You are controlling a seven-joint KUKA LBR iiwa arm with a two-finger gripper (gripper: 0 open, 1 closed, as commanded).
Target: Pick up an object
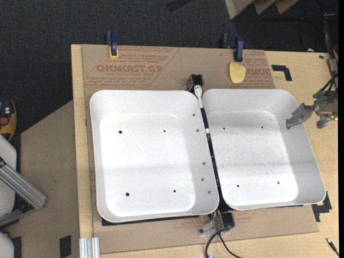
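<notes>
The gripper (pixel 302 115), its opening impossible to judge, hung over the right rim of the right bin (pixel 258 198), with the likeliest pickup, a small yellow piece (pixel 237 72), lying on the worktop (pixel 161 63) up and left of it.

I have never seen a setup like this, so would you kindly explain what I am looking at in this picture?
This is one picture from a camera fixed above a workbench, looking down at a slant. Two shallow white bins sit side by side on a brown board: the left bin and the right bin. Blue clamps hold the board's far edge, and a small yellow piece lies on the board beyond the right bin. At the right edge, over the right bin's rim, is the robot arm's pincer, the part meant to grasp things. I see nothing between its fingers.
</notes>
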